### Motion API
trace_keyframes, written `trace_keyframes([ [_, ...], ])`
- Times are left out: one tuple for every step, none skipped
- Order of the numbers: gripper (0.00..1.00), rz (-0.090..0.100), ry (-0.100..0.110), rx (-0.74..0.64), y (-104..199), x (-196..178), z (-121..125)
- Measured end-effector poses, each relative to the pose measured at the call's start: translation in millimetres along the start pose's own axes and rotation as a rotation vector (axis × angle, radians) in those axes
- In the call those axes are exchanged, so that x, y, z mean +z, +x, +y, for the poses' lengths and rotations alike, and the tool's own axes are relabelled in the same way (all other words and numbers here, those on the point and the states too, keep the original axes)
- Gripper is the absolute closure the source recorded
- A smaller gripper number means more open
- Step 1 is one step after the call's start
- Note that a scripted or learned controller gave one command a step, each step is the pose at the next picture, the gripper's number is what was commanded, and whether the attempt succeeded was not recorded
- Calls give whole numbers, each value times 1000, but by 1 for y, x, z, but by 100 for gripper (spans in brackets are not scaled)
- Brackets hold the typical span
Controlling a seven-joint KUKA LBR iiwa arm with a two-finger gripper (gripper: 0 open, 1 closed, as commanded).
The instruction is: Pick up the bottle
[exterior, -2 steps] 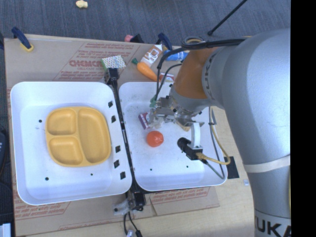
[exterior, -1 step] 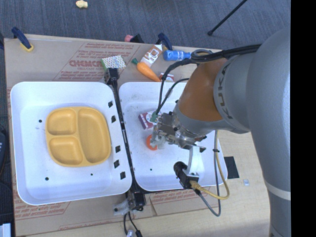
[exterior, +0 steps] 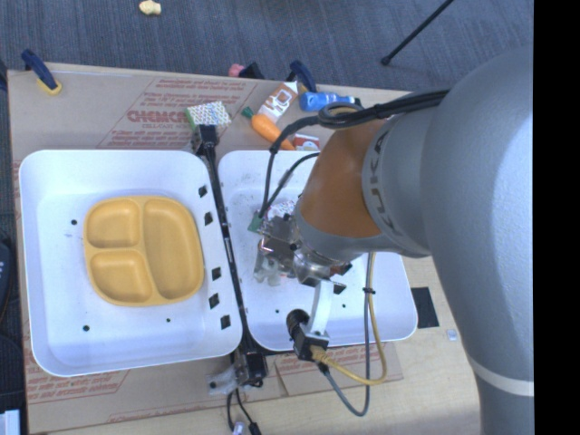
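Observation:
A small bottle [exterior: 275,109] with an orange body and a white label lies tilted at the back rim of the right bin [exterior: 390,288], its orange end pointing into the bin. My gripper [exterior: 270,263] hangs low over the left half of the right bin, well in front of the bottle and apart from it. The grey arm with its orange band [exterior: 340,184] covers most of that bin, and the wrist hides what lies right under it.
The left bin [exterior: 45,243] holds a yellow divided plate [exterior: 143,247]. Behind the bins on the cardboard are a green-and-white patterned box [exterior: 207,114], a blue object [exterior: 322,101] and blue clamps [exterior: 41,71]. Cables run down at the front edge [exterior: 344,374].

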State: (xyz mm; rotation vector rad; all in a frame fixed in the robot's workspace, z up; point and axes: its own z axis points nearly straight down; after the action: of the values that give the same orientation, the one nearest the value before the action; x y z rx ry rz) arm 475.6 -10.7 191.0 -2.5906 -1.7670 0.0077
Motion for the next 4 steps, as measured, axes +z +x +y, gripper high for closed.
trace_keyframes([
  [100,-1,-6,-372,-27,-112,11],
  [100,-1,-2,-445,21,-33,-9],
  [100,0,0,-190,-12,0,5],
  [100,-1,-6,-314,-21,-110,8],
])
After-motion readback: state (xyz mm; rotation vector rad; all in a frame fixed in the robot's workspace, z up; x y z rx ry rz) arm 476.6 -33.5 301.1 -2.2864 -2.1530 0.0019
